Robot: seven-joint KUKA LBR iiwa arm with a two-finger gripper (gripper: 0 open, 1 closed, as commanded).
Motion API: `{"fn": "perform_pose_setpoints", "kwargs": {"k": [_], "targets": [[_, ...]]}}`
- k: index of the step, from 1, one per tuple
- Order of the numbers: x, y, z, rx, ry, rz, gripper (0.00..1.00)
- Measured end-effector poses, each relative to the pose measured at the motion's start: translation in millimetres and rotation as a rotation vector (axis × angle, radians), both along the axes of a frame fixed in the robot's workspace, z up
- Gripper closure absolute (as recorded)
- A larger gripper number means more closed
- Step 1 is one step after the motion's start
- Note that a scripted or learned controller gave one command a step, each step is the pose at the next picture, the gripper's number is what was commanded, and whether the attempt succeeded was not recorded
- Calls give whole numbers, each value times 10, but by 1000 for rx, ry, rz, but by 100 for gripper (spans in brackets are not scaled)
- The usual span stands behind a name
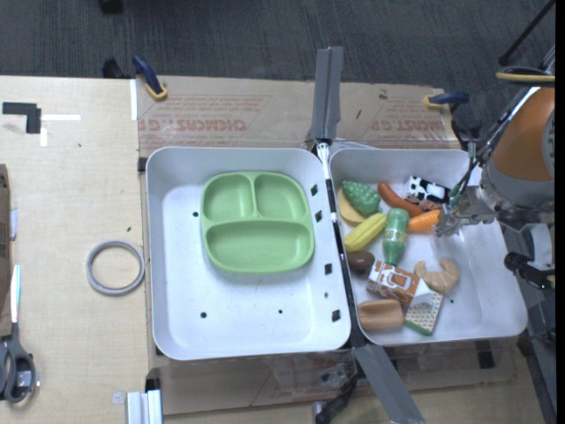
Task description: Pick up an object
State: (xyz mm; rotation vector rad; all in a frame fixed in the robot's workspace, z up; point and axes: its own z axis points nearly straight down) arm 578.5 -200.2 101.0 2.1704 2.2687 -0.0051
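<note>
Wooden bench (71, 201), rt white bin (494, 299) w/ toy food; two-finger gripper (452, 212) near orange carrot (425, 221), fingers can't tell; nothing lifted yet.

From my station I see the arm (528, 153) as a bulky rounded body, its upper shell a warm orange that fades into pale grey below. Thin dark cables run alongside the orange section, and one yellowish line crosses near its top. Beneath the grey housing, a lighter metallic wrist block narrows toward the gripper (448, 221), which looks small, silvery-grey and angular, with a spot of green on it. Its finer parts are too blurred for me to make out. A dark bracket or fitting sits just under the grey housing, black against the pale casing. I can read no markings or screws.
</note>
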Motion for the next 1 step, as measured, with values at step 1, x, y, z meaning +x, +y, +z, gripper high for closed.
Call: {"fn": "perform_pose_setpoints", "kwargs": {"k": [1], "targets": [[0, 3, -1, 0, 0, 0, 0]]}}
